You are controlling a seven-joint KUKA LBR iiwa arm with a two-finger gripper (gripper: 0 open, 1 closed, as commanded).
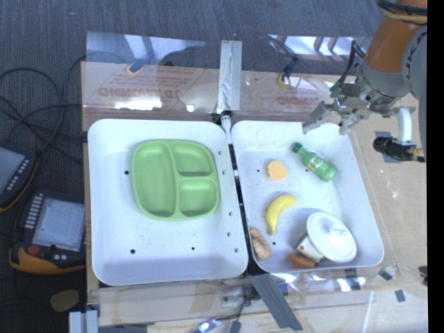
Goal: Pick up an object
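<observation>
The right bin (361, 186) holds a green bottle (314, 161) lying on its side, a small orange piece (277, 170), a yellow banana (277, 210), a white cup with a lid (329, 238), a tan food piece (259, 243) and a reddish sausage (301, 260). A green divided plate (175, 178) lies in the left bin (111, 248). My gripper (331, 118) hangs open above the far edge of the right bin, up and right of the bottle. Nothing sits between its fingers (313, 120).
The arm (392, 44) comes in from the upper right corner. A metal divider post (229, 75) stands behind the seam between the bins. Electronic devices (52, 227) and cables lie on the floor at the left.
</observation>
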